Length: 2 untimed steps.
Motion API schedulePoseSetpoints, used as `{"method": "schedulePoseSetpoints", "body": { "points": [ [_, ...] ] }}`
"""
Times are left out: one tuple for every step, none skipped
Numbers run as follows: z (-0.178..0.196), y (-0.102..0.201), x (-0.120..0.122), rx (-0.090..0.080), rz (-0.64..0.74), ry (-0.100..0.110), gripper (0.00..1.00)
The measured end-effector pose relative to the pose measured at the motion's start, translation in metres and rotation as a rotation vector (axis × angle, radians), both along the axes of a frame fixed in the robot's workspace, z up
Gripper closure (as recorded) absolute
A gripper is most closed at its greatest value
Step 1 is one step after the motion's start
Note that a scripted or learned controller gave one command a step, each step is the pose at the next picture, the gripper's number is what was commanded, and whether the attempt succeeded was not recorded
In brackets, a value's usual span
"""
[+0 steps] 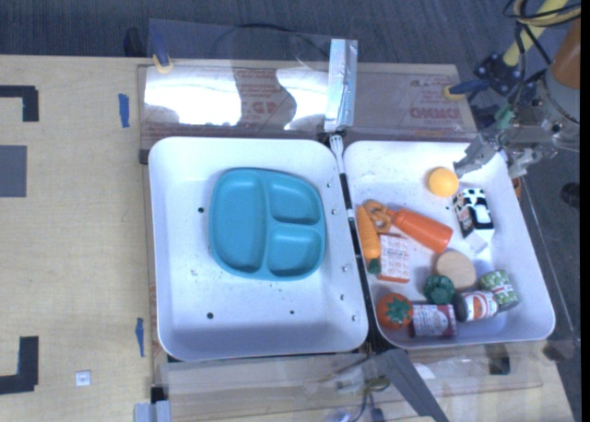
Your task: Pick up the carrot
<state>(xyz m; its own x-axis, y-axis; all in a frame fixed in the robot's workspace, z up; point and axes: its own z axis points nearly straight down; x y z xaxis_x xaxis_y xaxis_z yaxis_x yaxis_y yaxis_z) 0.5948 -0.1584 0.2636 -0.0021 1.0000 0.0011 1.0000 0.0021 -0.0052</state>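
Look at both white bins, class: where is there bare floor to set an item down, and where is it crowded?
Left bin: bare floor all round the blue divided plate, widest along the near edge. Right bin: a bare patch at the far left corner, bordered by the yellow ball and the carrot. Its near half is crowded with cans, a tomato and packets.

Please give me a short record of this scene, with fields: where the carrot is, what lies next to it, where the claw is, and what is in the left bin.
carrot: right bin, along its left wall
neighbours: orange bottle and small carton on its right
claw: above right bin's far right corner, apart from carrot
left bin: blue divided plate
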Motion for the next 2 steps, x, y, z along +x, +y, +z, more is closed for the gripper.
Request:
{"method": "schedulePoseSetpoints", "body": {
  "points": [
    [-0.139, -0.004, 0.014, -0.001, 0.110, -0.008, 0.00],
    [-0.094, 0.048, -0.041, 0.002, 0.114, -0.003, 0.00]
  ]
}}
